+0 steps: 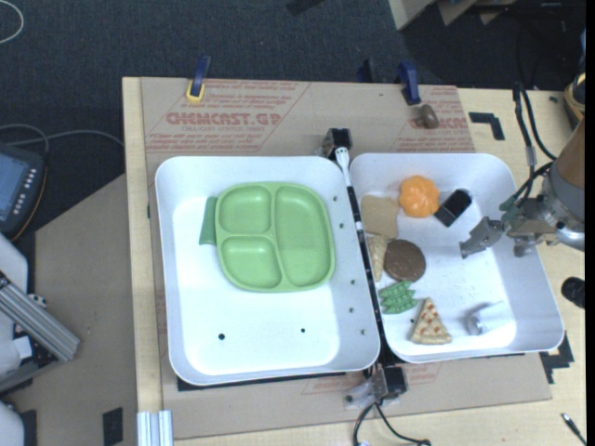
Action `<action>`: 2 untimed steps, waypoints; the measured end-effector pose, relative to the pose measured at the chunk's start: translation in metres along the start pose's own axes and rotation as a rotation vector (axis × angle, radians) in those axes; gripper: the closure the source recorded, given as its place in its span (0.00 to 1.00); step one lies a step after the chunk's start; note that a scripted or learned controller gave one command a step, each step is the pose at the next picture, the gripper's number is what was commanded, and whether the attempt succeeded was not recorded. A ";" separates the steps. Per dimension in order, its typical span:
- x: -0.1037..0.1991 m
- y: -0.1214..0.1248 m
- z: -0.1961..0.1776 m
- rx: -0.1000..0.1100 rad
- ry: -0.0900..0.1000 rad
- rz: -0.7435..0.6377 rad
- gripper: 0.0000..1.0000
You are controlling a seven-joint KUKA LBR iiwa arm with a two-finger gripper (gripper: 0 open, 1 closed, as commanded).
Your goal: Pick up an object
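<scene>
Hovering over the right bin (502, 170), my gripper (485, 237) sits near that bin's right side, and its fingers are too small and blurred at this angle for me to tell whether they are spread or closed. Nothing shows between them. My wrist and arm (567, 198) reach in from the right edge, across the bin's rim.

Closest to my gripper is a small black block (454, 207), up and to the left of it, and just beside that block lies an orange ball (419, 196). Lower down, near the bin's front right corner, rests a small grey piece (479, 321), apart from the rest.

Further left in the same bin, a round brown disc (404, 261) lies roughly in the middle of the left half. A pale tan slab (379, 214) is above it, beside the bin's left wall. Below the disc sits a green pea pod (398, 296), and below that a triangular pizza slice (429, 324) near the front rim. All of these lie on the bin floor, none lifted.

Beyond the divide, the left bin (186, 277) holds a light green divided tray (275, 236) with three compartments, set in the upper middle of the bin and lying flat.

Both bins rest on a brown board (270, 110) with red lettering, clamped at its far edge by a yellow clip (196, 88) and a blue clip (408, 82).
</scene>
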State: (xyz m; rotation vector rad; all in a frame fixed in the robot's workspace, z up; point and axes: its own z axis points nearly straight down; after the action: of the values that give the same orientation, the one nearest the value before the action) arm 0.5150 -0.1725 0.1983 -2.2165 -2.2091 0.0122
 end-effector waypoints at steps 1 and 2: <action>0.000 0.003 -0.008 -0.014 -0.003 -0.004 0.00; 0.004 0.002 0.056 -0.008 0.000 -0.003 0.00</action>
State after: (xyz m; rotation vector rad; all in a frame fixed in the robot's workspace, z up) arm 0.5163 -0.1687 0.1427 -2.2169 -2.2164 0.0041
